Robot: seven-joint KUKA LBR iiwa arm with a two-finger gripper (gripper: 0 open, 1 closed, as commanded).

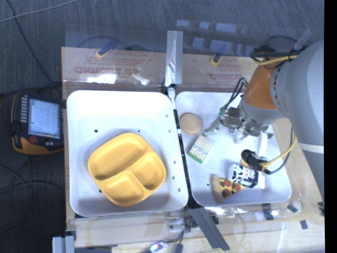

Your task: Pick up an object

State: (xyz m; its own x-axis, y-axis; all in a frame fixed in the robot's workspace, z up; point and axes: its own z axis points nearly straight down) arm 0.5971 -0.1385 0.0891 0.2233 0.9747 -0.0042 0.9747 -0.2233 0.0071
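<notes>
We see the arm [295, 88] reaching in from the right over the right bin [279, 194], its orange band [261, 88] above the wrist and the gripper [238, 133] low over the upper middle of that bin; the view is too cluttered there for us to tell whether it is released or clenched, and nothing visibly sits in its grasp. We count four loose objects in the right bin. A round tan disc [190, 123] lies near the bin's upper left corner, to the left of the gripper and apart from it. A small green-and-white card [201, 148] lies just below the disc, tilted, below and left of the gripper. A pizza-slice toy [224, 187] lies near the bin's lower edge, well below the gripper. A small patterned box [246, 177] lies just right of the pizza slice, below the gripper, with a black-and-yellow cable [263, 165] crossing its upper edge. In the left bin [79, 115] we count one thing, a yellow divided plate [126, 167] with three compartments, well apart from the gripper.
</notes>
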